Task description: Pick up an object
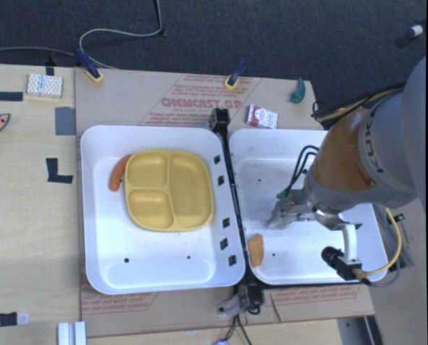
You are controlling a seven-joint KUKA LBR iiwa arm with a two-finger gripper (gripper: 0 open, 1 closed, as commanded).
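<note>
Camera view, lower centre: small tan object [256,249] lies in right bin [300,272], apart from end effector [280,214], whose state you cannot tell. Probably light; grip its sides.

End effector [280,214] low in right bin [271,157], near orange piece [256,249]

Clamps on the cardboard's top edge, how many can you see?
3: a blue and yellow clamp at the left corner, a yellow clamp near the middle, a teal clamp at the right. The arm may hide more.
</note>
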